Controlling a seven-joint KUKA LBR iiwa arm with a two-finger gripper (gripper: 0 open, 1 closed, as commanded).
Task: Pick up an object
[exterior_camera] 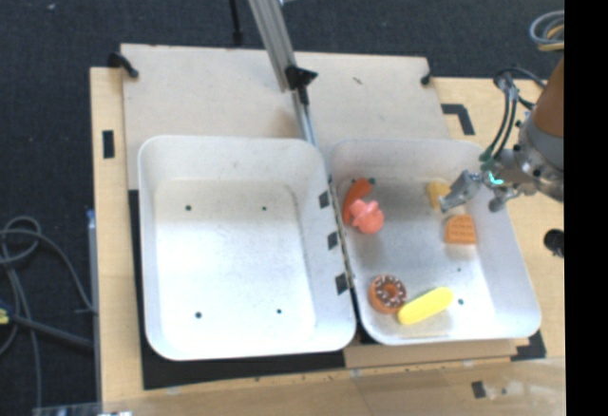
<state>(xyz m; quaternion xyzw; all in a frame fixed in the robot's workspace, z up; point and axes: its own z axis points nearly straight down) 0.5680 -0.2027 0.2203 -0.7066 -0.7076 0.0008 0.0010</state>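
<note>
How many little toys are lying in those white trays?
5, all in the right bin: a pink toy by its left wall, a small yellow piece near the gripper, an orange block, a donut and a yellow banana in front.

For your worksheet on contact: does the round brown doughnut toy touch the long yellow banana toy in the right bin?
Touching. The camera view shows the doughnut toy pressed against the banana toy's left end, with no white floor between them.
</note>
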